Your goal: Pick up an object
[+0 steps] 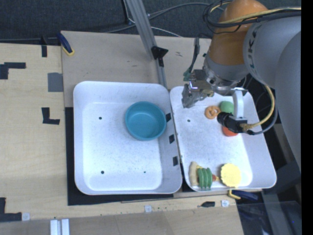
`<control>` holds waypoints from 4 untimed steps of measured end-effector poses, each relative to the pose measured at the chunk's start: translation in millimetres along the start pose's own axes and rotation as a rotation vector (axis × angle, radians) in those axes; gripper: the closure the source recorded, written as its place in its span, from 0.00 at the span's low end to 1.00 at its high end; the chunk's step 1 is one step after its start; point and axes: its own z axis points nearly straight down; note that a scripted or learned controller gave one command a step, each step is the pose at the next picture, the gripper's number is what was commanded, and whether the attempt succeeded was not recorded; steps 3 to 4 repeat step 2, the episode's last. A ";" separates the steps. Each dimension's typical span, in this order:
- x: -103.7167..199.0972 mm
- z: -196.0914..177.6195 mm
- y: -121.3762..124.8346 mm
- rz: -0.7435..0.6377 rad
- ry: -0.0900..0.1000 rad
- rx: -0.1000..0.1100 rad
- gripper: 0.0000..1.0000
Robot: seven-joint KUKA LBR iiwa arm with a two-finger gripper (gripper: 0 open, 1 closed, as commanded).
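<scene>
— Grey and orange, the arm (pixel 254 38) reaches in from the right of the camera view; where does its gripper (pixel 190 98) sit?

— Over the far left corner of the right-hand shallow white bin (pixel 210 136), just above the bin floor. Nothing shows between the fingers, but whether they stand wide or narrow cannot be told from this slant.

— Which objects lie in that bin?

— A small orange ring-shaped piece (pixel 212 112) just right of the gripper, a green rounded piece (pixel 226 105) and a red-orange piece (pixel 229 130) beside it, partly behind a black fitting on the arm. At the near edge lie a pale and green vegetable-like toy (pixel 201 176) and a round yellow toy (pixel 231 175), close together.

— And the other bin?

— The left-hand white bin (pixel 98 155) holds a round teal bowl (pixel 145 120), upright, toward its far right part. Both bins rest on the pale wooden tabletop (pixel 29 131).
</scene>
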 end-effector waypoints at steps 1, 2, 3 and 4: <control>44.3 9.0 4.9 0.000 0.000 0.001 1.00; 91.8 23.5 14.7 0.000 0.000 0.001 1.00; 91.8 23.5 14.7 0.000 0.000 0.001 1.00; 91.8 23.5 14.7 0.000 0.000 0.001 1.00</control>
